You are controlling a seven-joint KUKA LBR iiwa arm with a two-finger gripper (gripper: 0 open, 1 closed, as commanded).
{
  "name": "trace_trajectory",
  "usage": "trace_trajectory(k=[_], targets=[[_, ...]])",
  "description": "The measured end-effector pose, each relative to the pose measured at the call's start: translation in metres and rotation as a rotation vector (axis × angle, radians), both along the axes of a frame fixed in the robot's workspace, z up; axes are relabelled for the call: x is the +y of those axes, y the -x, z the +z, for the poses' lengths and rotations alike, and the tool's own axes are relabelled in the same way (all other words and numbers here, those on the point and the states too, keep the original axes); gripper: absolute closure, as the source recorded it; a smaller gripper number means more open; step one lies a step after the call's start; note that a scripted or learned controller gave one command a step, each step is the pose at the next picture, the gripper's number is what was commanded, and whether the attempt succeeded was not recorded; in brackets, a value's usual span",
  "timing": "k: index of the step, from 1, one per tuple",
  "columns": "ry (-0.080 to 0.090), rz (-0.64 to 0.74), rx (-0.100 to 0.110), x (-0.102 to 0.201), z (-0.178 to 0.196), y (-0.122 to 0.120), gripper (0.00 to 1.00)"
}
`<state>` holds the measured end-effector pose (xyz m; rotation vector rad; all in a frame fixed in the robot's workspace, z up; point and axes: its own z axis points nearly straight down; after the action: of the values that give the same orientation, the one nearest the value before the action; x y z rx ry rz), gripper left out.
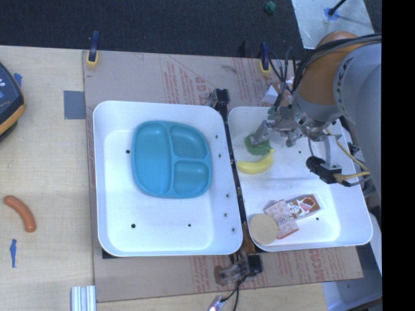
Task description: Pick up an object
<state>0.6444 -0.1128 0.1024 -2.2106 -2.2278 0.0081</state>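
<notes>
Seen from above at a slant, a pale wooden surface (45, 173) carries a sheet of brown cardboard (162, 76), and on the cardboard sit two shallow white bins side by side.

The left bin (117, 232) holds a blue plate (172, 159) with three compartments, lying flat toward the bin's upper middle.

The right bin (350, 219) holds several small things. Near its upper left lies a green object (257, 149), and just below it, touching or nearly touching, a yellow banana (255, 166) curved like a shallow smile. Toward the lower part of the bin lies a flat snack packet (293, 211) in brown, white and red, and beside its lower left corner a round tan disc (262, 228).

The grey arm (363, 76) with its orange band (321, 76) reaches in from the right, over the upper part of the right bin. Its tool (264, 135) hangs low at the green object, directly above or against it. Whether the fingers are spread or pressed together cannot be told here, nor whether they grip anything. Cables loop from the wrist over the bin's right half.

Outside the bins, on the bare wood at far left, lies an orange-red sausage (21, 212). A dark device with a yellow edge (8, 102) sits at the left border above it.
</notes>
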Motion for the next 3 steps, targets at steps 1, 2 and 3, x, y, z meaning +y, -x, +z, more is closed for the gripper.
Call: trace_trajectory(k=[1,2,3], targets=[[0.000,-0.002,-0.005,0.0163,-0.0103,-0.0120,0.00],[0.000,-0.001,-0.004,0.0181,-0.0103,-0.0120,0.00],[0.000,-0.004,-0.005,0.0156,-0.0102,-0.0121,0.00]])
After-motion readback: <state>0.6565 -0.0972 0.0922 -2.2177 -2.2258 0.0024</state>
